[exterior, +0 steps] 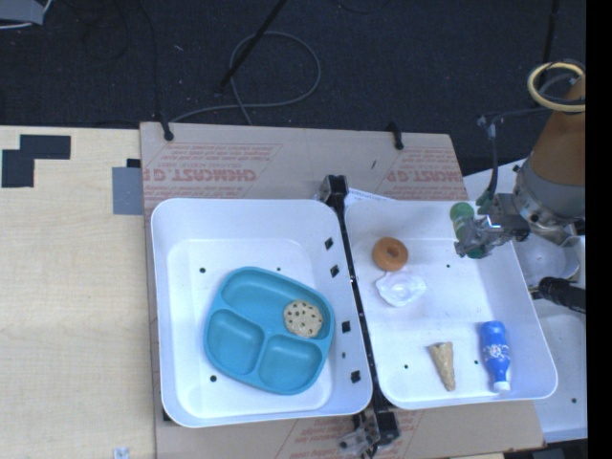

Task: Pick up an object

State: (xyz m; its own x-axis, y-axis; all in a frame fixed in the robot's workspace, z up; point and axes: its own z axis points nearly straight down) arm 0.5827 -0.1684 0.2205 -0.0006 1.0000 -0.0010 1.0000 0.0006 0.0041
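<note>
The right bin holds a brown doughnut, a crumpled white object, a tan cone and a blue bottle with a white cap. In the left bin lies a blue divided tray with a speckled cookie in its upper right compartment. My gripper hangs over the right bin's upper right corner, well right of the doughnut and above the bottle. I see nothing between its fingers.
The arm reaches in from the right edge. A black clamp bar runs between the two bins. Both bins stand on a cardboard sheet; black cables lie on the dark floor behind.
</note>
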